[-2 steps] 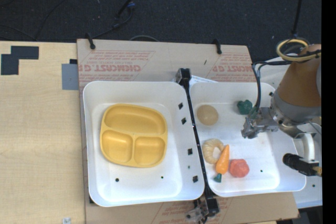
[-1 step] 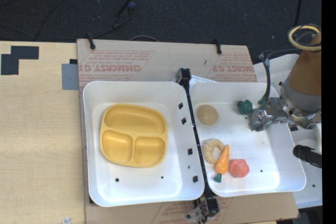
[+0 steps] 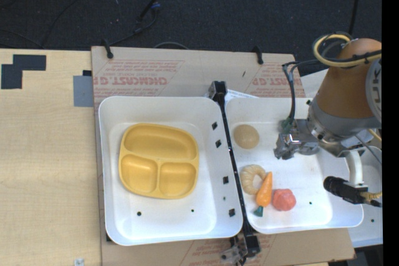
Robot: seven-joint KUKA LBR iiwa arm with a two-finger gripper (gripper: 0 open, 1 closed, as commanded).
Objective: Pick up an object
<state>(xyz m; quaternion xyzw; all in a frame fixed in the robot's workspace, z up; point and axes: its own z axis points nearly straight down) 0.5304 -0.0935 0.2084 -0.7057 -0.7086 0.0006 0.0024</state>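
Note:
The right bin (image 3: 312, 221) holds a round tan bun (image 3: 246, 136) near its far left. A pale doughnut ring (image 3: 251, 176) lies below the bun, with an orange carrot (image 3: 265, 189) leaning against it. A pink-red round fruit (image 3: 283, 199) sits just right of the carrot. My gripper (image 3: 287, 147) hangs over the middle of the right bin, to the right of the bun and above the doughnut and fruit. I see nothing held in it.
A yellow divided plate (image 3: 159, 159) lies in the left bin (image 3: 112, 196). A black divider rail (image 3: 227, 159) runs between the two bins. The arm's orange band (image 3: 349, 84) looms over the right bin's far right corner.

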